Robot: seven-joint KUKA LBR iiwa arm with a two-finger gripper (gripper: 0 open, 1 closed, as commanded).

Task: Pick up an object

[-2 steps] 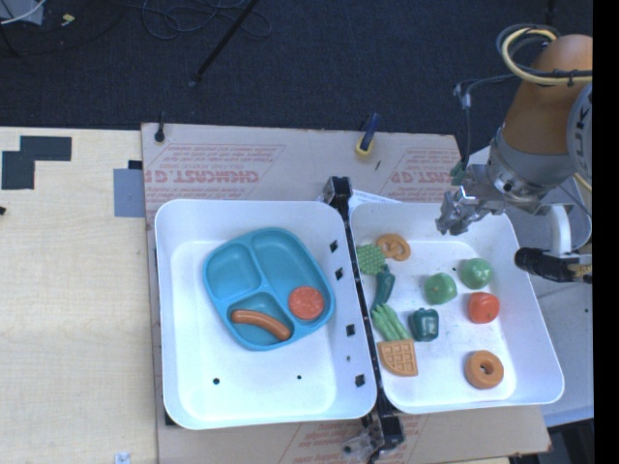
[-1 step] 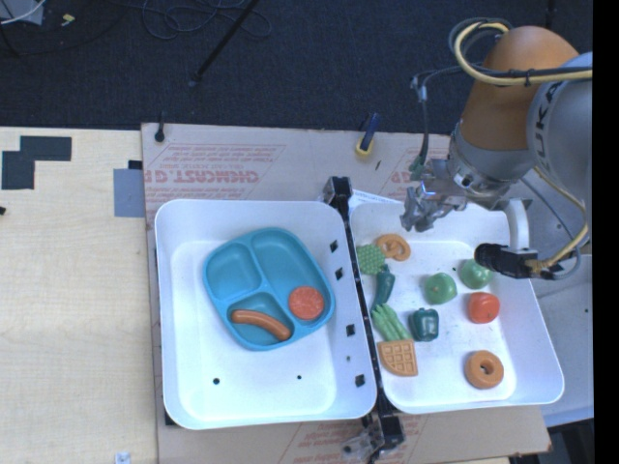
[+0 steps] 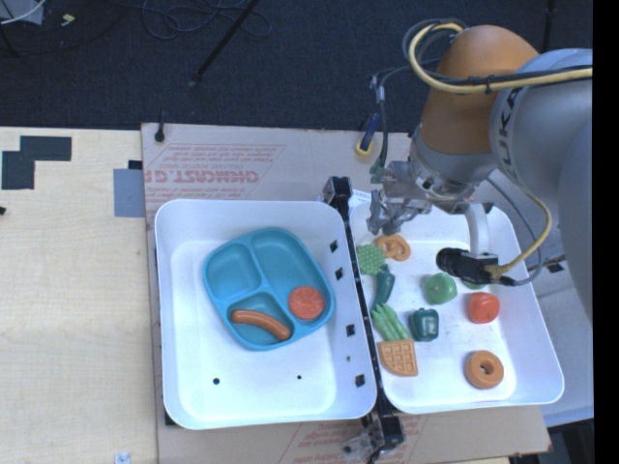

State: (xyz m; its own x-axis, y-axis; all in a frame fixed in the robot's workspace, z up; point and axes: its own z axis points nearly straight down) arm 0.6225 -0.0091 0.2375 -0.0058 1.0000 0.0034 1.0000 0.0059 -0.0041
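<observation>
waffle [image 3: 397, 358], donut [image 3: 484, 368], cardboard [image 3: 215, 174] reading mirrored "CHEMCREST"

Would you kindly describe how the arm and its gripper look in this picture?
The arm is smooth grey with a rounded orange band above the wrist. A yellow cable and black cables loop around it. The gripper is dull grey metal.

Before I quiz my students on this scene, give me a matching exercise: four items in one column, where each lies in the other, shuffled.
Items:
1. hot dog
2. waffle
3. tomato
4. blue tray

Places:
A. right bin, near the divider, at its front
B. left bin, resting on its floor
C. right bin, right side
D. front compartment of the tray

Pairs: 1-D, 2-A, 3-C, 4-B
</observation>
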